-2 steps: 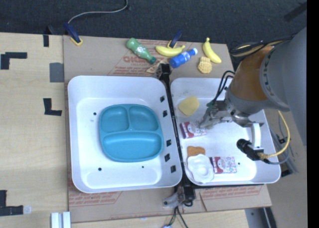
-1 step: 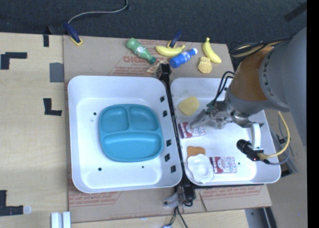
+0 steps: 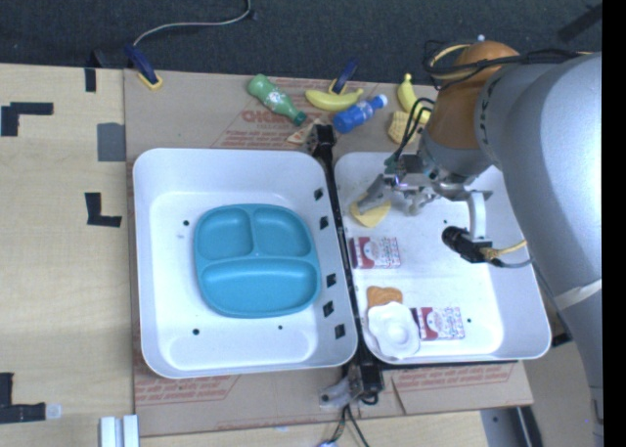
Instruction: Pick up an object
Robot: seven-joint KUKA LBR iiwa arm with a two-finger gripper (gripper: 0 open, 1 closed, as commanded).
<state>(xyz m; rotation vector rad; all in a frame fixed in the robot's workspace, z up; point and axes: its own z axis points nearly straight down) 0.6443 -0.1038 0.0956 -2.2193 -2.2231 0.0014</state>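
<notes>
Gripper (image 3: 399, 191) low in the right bin (image 3: 509, 323), upper centre-right of frame, jaw state unclear, yellow wedge (image 3: 373, 210) at its tips, cartons (image 3: 377, 252) below, blue tray (image 3: 257, 259) in left bin (image 3: 156, 240), bottles and bananas (image 3: 333, 98) above the bins.

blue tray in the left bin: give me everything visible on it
The blue tray is a light blue, smooth, plastic-looking divided plate with rounded corners. It has three hollows: two smaller ones along the far side and one wide one along the near side, with nothing in them. It lies flat, right side up, turned slightly, about the middle of the left bin, resting on the bin floor. It touches no wall. The gripper is over the right bin, away from it.
</notes>
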